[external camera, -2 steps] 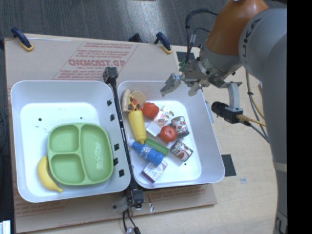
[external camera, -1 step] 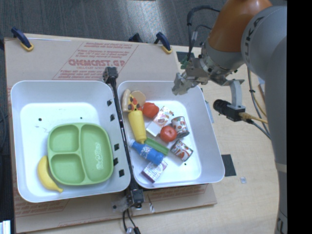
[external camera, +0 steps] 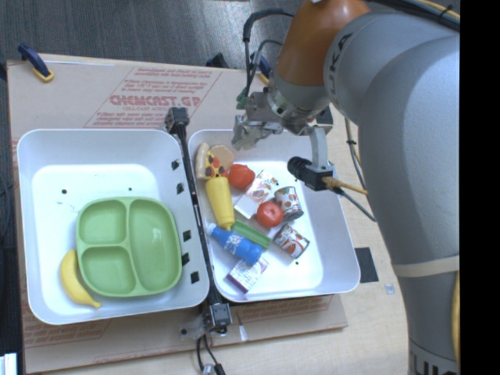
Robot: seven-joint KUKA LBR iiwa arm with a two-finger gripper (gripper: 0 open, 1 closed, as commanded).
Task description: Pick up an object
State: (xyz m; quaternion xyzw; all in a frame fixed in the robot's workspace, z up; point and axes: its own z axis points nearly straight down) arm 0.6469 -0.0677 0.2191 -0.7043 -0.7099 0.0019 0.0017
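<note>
Many small things crowd my right bin [external camera: 340, 264]: nearest a flat packet [external camera: 247, 273], then a blue bottle [external camera: 237, 244], cans [external camera: 291, 241], a yellow bottle [external camera: 220, 201] and a red tomato [external camera: 269, 213], all touching, so a grab may slip or snag two. Farthest, my claw [external camera: 248, 133] hovers over the far rim; I cannot tell its spread.

Red print "CHEMCAST GP" on cardboard sheet [external camera: 117, 92] under bins.
</note>
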